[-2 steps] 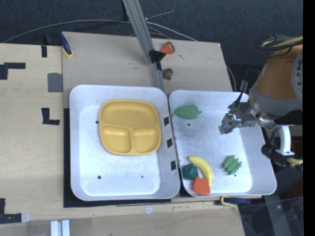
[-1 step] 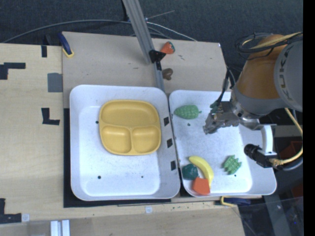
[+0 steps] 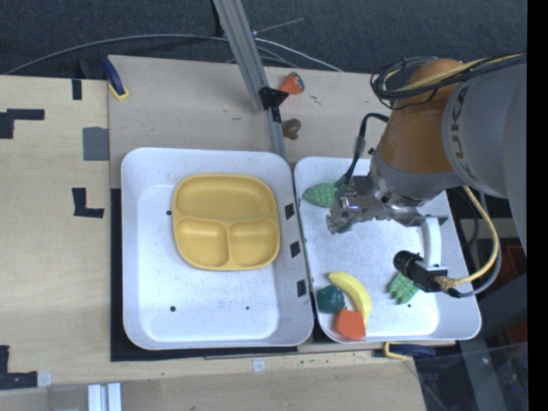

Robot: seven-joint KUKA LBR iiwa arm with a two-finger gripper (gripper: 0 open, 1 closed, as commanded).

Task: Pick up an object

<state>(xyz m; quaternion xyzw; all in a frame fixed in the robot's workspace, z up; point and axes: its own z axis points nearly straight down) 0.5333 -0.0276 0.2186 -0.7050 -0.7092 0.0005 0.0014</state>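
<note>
Gripper (image 3: 345, 216): metallic two-finger unit at the end of the grey arm (image 3: 479, 127), low over the upper left part of the right bin (image 3: 454, 319); whether its fingers are spread or pressed together cannot be told from this slant, and nothing can be seen between them. Green leafy toy (image 3: 320, 195): lying just up and left of the gripper, near the right bin's upper left corner, partly overlapped by the gripper body. Orange band (image 3: 415, 135): wraps the arm directly above the wrist, with black and yellow cables looping around it. Black cylindrical fitting (image 3: 411, 268): hangs below the wrist on a white bracket, over the right bin's lower right area. Small green object (image 3: 401, 287): on the bin floor just beside that fitting, shape unclear. Banana (image 3: 353, 291): yellow, curved, at the lower left of the right bin. Dark teal object (image 3: 330, 299): touching the banana's left side. Orange-red block (image 3: 349, 324): just below the banana, against the bin's front wall. Left bin (image 3: 141, 229): white, shallow, adjoining the right bin. Yellow divided plate (image 3: 227, 221): three compartments, resting in the upper middle of the left bin. Bench (image 3: 51, 255): pale wood surface with black tape marks, carrying both bins.
</note>
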